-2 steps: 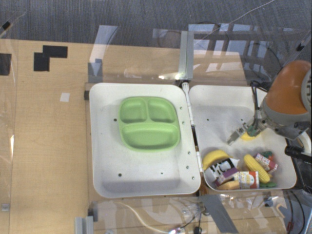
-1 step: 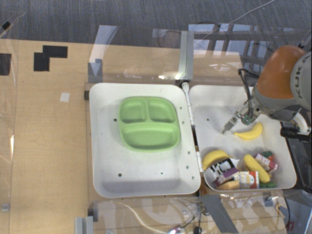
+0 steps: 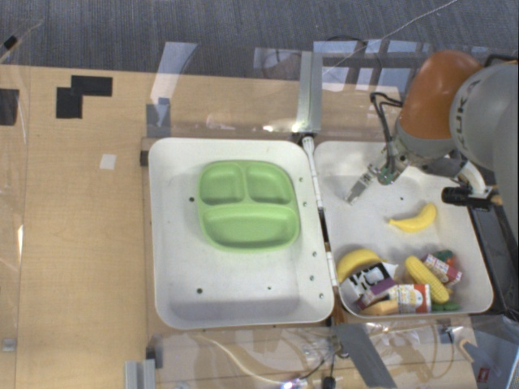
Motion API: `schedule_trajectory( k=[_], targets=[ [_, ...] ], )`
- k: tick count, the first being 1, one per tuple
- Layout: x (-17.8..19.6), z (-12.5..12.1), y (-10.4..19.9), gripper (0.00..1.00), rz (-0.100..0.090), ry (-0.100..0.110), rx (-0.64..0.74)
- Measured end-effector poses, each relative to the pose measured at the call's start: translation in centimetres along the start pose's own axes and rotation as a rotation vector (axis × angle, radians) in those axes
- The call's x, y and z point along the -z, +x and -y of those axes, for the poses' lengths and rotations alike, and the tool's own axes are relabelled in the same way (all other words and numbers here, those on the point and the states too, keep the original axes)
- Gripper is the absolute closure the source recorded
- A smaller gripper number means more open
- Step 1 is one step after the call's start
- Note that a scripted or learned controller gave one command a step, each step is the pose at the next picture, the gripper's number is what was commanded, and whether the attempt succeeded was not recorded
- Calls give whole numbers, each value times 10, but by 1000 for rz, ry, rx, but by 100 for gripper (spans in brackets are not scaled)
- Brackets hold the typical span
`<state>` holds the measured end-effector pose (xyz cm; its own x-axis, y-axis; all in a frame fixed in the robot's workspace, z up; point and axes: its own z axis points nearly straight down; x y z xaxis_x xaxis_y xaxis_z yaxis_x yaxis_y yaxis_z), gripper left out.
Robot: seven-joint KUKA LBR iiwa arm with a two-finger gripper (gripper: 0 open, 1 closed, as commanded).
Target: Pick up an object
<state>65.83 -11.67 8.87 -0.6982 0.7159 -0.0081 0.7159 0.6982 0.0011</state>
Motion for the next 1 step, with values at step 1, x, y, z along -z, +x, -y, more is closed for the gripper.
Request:
schedule_trajectory(
  k=[1],
  targets=[
    [38,33,-41,0,-2,-3,47]
  ],
)
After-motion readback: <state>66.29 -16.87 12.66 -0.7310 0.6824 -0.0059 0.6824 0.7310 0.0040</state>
